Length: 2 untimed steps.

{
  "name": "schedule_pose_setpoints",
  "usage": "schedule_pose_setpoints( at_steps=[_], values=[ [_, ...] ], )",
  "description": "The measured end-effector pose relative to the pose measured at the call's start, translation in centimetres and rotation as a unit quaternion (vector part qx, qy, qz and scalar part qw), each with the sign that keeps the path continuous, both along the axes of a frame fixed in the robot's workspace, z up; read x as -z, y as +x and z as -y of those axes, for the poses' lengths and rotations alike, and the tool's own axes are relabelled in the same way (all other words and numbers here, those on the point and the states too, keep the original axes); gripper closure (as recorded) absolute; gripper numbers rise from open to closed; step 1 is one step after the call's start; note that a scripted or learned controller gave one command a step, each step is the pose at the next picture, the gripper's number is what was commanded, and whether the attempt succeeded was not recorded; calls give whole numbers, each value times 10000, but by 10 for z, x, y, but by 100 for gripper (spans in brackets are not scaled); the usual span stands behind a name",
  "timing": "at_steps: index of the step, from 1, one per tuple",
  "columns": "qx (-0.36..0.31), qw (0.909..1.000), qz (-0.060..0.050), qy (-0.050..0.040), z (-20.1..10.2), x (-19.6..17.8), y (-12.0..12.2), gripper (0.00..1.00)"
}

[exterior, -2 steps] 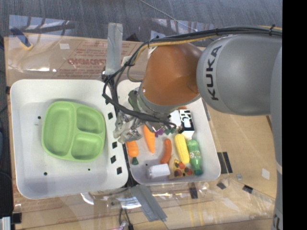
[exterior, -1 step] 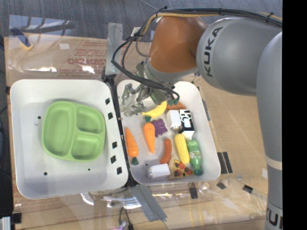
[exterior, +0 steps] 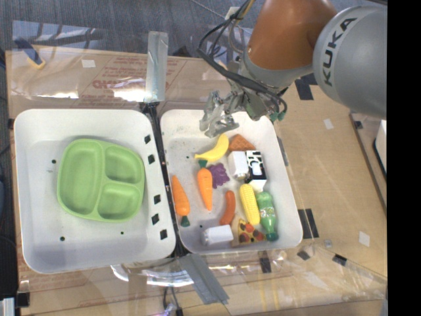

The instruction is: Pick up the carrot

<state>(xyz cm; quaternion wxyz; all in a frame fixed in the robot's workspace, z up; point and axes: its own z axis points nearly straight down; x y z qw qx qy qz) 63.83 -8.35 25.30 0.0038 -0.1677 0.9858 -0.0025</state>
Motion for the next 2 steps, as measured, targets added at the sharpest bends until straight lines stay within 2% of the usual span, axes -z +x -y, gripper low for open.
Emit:
schedule_pose_setpoints(
  at_steps=[1,2],
  values=[
    [396,9992,-7,-2,63,-45,-133,100],
    [951,9955,-22,24,-33,-49,-126,100]
  ],
)
